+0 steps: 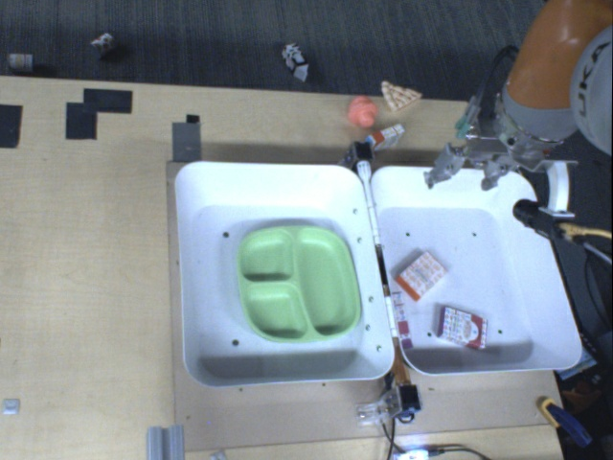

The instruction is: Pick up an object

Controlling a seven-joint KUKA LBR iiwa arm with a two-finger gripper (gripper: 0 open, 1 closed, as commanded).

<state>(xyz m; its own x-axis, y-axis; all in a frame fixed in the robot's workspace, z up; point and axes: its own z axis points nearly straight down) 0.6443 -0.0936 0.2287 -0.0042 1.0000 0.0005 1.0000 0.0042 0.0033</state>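
- Gripper [470, 172] spread wide, holding nothing, above the right bin's [536, 257] far rim.
- Nearer in that bin: orange-and-white box [422, 274], flat, and red packet [462, 327] just beyond it, apart.
- Green tray [298, 282] flat in the left bin [206, 257].
- Pink ball [362, 111] on the table [86, 276].

Tray [297, 281] in left bin [196, 257]
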